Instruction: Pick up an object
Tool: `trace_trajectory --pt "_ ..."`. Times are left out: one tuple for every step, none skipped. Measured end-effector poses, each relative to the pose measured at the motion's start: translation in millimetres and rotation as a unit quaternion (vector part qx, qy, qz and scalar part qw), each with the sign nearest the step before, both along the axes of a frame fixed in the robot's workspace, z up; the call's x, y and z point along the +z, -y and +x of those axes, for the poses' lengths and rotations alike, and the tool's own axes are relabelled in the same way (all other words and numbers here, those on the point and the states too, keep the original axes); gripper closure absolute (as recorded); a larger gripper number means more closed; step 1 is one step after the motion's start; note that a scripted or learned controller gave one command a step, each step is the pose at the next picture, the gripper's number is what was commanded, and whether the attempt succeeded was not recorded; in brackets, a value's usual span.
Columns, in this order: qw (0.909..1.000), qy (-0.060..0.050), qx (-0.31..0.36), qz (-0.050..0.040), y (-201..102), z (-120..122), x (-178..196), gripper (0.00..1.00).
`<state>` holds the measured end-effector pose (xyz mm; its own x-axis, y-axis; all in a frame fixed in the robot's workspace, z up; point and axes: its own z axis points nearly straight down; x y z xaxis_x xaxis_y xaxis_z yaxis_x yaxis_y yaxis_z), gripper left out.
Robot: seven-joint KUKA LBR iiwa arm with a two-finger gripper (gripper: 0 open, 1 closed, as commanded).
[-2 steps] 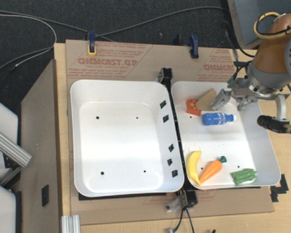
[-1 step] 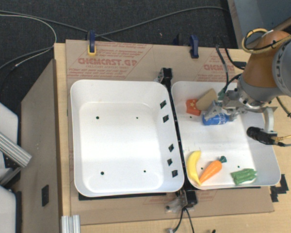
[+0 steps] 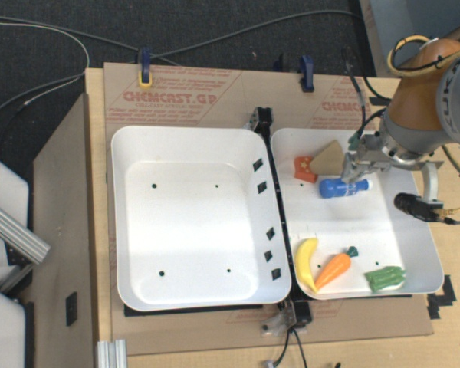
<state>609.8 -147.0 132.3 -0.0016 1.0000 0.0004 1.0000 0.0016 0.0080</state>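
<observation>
Gripper [image 3: 358, 169] hangs low over the blue cylinder [image 3: 340, 188] in the right bin [image 3: 414, 259], right of frame centre; whether it grips I cannot tell; reaching step, I judge; next it must close and lift.

Even, bright light falls from above. The two white bins [image 3: 192, 213] glare almost featureless, their walls barely shaded. Soft, short shadows lie beside the blue object [image 3: 341, 188] and under the gripper [image 3: 358, 173]. The dark floor [image 3: 61, 21] beyond the desk's [image 3: 215, 90] far edge stays dim. Detail is slightly soft and grainy overall.
</observation>
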Motion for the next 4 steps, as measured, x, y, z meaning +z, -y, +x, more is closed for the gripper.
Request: trace_trajectory --pt "1.0000 0.000 0.000 -0.0010 3.6 1.8 64.8 1.00" --pt "1.0000 -0.001 0.000 -0.0007 3.3 3.3 109.0 1.00" --pt "1.0000 -0.005 0.003 0.0015 -56.1 -17.0 108.7 1.00" --pt "1.0000 -0.005 0.003 0.0019 -115.8 -27.1 114.5 1.00"
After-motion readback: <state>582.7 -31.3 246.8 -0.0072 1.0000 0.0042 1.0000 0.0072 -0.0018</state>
